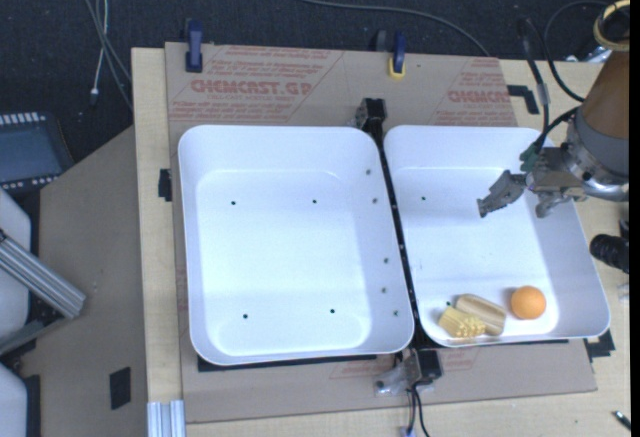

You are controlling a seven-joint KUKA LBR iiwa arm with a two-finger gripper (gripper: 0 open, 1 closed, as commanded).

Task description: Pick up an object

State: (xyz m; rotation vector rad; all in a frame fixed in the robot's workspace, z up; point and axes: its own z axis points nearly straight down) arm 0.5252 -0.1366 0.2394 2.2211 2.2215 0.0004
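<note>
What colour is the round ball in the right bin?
The ball is orange, plain, with no pattern. The camera view shows it near the right bin's front edge.

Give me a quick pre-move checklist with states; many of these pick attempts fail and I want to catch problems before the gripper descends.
1. Objects available in the right bin: orange ball, tan piece and yellow corn-like piece near its front edge: ok.
2. Gripper over the right bin: ok.
3. Gripper above a target: not ok; it sits farther back than the objects.
4. Nothing between the fingers: ok.
5. Ball apart from the other pieces: ok.
6. Tan and yellow pieces separable: not ok, touching.
</note>
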